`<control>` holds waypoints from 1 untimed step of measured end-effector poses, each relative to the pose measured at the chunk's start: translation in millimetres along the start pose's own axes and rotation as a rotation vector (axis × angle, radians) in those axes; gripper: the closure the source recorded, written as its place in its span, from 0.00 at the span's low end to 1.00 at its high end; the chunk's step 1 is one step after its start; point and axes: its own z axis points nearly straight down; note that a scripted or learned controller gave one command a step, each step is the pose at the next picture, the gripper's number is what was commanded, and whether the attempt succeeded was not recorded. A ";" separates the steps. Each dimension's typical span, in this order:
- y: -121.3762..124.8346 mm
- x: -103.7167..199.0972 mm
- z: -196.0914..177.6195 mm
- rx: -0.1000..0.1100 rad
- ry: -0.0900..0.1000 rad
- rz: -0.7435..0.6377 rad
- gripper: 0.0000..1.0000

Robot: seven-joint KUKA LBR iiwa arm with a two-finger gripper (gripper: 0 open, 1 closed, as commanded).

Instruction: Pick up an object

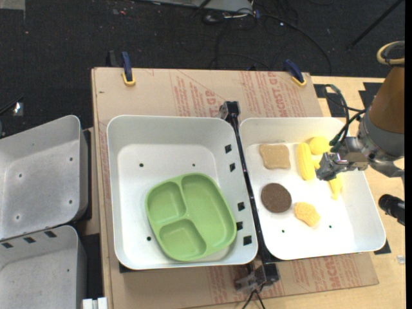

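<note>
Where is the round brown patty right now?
The round brown patty lies in the right bin, near its left wall, below the toast slice and left of the yellow nugget.

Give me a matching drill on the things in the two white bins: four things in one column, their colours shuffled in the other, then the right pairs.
Things:
1. divided plate in the left bin
2. round patty in the right bin
3. slice of bread
4. corn cob beside the claw

Colours:
A. yellow
B. dark brown
C. light green
D. tan

Pairs: 1-C, 2-B, 3-D, 4-A
</note>
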 end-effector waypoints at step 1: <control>1.4 -0.2 -35.9 0.003 0.001 0.000 1.00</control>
